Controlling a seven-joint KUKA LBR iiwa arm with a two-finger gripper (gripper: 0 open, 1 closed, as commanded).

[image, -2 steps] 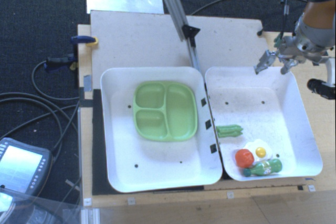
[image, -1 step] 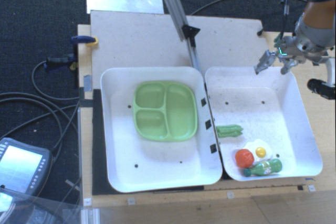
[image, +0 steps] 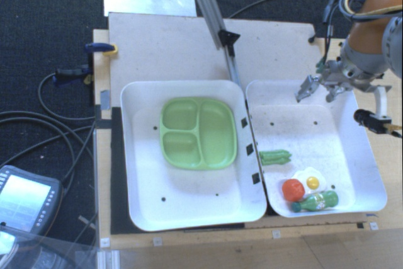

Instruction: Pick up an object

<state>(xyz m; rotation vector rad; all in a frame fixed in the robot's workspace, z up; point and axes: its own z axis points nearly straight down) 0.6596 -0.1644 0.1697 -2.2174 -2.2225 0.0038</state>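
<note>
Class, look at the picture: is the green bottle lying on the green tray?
No. The bottle lies in the right bin beside the tomato, while the tray sits in the left bin.

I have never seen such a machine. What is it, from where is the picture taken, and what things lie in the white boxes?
One camera looks down at a slant on a bench. The grey and orange robot arm reaches in from the right; its gripper, open and holding nothing, hangs above the far end of the right bin. In that bin lie a green bean pod, a toy fried egg, a red tomato and a small green bottle. The left bin holds a green divided plate.
</note>
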